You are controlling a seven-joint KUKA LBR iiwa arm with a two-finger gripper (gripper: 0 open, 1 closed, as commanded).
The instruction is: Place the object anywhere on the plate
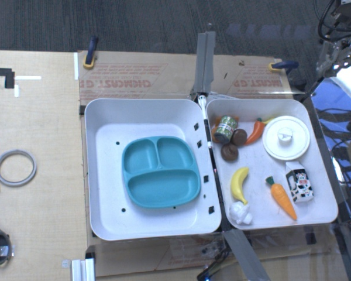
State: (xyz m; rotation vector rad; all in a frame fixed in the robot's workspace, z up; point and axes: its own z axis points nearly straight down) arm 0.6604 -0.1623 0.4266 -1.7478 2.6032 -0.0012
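The plate (161,171) lies at nine o'clock of the banana (240,183); grip that mid-curve, though I cannot tell the tool's state.

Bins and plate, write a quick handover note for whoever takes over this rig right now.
Gripper: cannot tell its state.
Teal three-compartment plastic plate sits in the left white bin with nothing on it.
In the right white bin: yellow toy banana, orange toy carrot, small cow-print milk carton, green tin can, round white lid.
Done: nothing placed.
Left: pick one object and set it on the plate.
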